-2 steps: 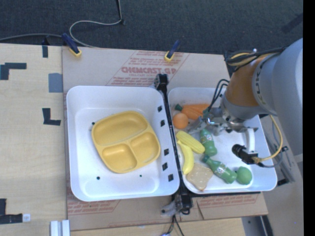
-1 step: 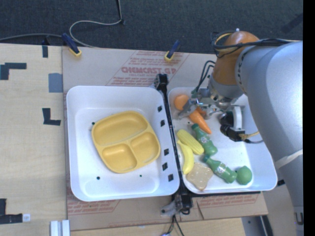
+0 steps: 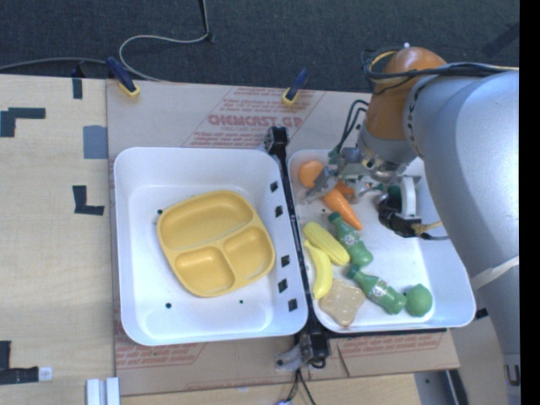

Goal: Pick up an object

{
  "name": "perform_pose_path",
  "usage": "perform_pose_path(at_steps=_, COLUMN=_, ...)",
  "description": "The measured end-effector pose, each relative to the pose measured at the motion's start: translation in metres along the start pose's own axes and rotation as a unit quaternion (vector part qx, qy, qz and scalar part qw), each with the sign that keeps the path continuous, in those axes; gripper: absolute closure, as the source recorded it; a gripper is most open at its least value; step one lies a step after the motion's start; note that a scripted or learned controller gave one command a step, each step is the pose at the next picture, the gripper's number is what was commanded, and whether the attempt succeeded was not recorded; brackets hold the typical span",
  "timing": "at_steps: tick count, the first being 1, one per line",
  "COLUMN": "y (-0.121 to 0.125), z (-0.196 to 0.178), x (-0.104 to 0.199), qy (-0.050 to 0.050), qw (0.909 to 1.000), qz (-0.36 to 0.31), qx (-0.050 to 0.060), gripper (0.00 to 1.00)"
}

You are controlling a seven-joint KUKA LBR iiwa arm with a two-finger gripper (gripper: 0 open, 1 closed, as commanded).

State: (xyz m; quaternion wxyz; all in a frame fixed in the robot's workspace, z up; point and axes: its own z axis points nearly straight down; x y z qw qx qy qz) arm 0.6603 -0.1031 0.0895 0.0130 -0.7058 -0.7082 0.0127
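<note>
**Low over the far end of the right bin, carrot under my wrist**

My pincer hangs over the far-left part of the right bin, right among the toy food. Whether it is released or clenched I cannot tell from this slant; the metal parts run together with the things below.

The thing nearest to me is the carrot, lying flat on the bin floor, tip pointing toward the near-right, just beside the pincer. An orange ball-shaped fruit sits at the far-left corner, close to the wall. I judge the carrot to be hollow plastic: light, stiff, smooth and tapered, so it would likely squirt out if pinched near the tip. I would take it across its thick middle, square to its length.

Further toward the near edge lie a corn cob, a banana, a slice of bread, a green bottle and a green apple, crowded and partly touching. They leave little room to come down between them.

The left bin holds a yellow divided plate in its middle. Both bins rest on cardboard on the surface, with cables along the far edge over dark carpet.
</note>
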Motion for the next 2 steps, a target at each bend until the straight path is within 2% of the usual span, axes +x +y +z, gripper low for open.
perform_pose_path(at_steps=1, y=0.0008, z=-0.0074, x=0.0045, qy=-0.001, qw=1.0000, qz=0.001, qx=-0.003, gripper=0.00)
perform_pose_path(at_steps=2, y=0.0000, z=-0.0164, x=0.0056, qy=0.000, qw=1.0000, qz=0.000, qx=-0.001, gripper=1.00)
